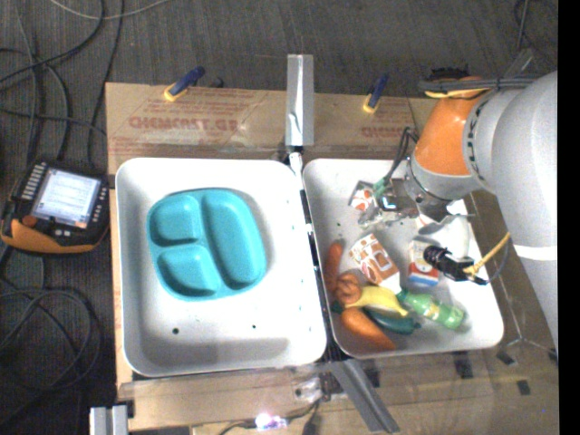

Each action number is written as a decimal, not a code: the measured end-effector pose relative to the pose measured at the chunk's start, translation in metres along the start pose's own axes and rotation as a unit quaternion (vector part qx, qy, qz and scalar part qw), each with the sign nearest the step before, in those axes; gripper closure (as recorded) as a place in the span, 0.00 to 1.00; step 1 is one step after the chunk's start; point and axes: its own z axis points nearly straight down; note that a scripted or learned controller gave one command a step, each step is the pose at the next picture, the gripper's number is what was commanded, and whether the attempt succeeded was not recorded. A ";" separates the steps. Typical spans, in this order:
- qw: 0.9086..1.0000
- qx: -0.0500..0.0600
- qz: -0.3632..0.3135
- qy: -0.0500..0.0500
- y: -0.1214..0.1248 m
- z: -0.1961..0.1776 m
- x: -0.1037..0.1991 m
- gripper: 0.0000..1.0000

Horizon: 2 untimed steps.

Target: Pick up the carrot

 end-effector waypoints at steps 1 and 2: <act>0.982 0.011 0.187 -0.002 -0.039 -0.041 -0.012 1.00; 0.967 0.011 0.253 -0.003 -0.073 -0.019 0.003 1.00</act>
